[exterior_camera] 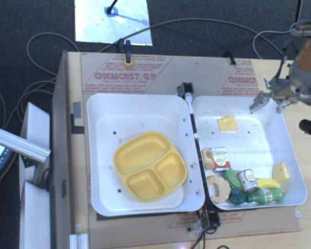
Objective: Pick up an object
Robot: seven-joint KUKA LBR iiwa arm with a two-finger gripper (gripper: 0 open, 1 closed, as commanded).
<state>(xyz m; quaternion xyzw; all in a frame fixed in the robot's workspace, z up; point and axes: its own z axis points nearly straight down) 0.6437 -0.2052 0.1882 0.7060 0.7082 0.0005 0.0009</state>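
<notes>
A grey robot arm with an orange band reaches in from the right, its gripper [272,104] hanging over the far right rim of the right bin [259,139]. The two fingers are spread apart with nothing between them.

Two shallow white bins sit side by side on a bench covered by a printed board [145,69]. The left bin [101,139] holds a yellow tray [149,165] with three compartments, lying flat near the middle.

In the right bin, a flat yellow cheese slice [227,123] lies alone toward the far side, well apart from the rest and nearest the gripper. The other objects crowd the near edge: a small red and white packet [219,157] beside the divider, a pale ring-shaped bagel [218,188] just in front of it, a dark green vegetable [232,179], a small can [246,179] with a red label, a banana [268,183], a green bottle [264,195] lying on its side, and a yellow wedge [281,172] near the right wall.

A blue and yellow clamp [127,53] stands at the board's far edge, and cables [207,22] loop across the dark floor behind.
</notes>
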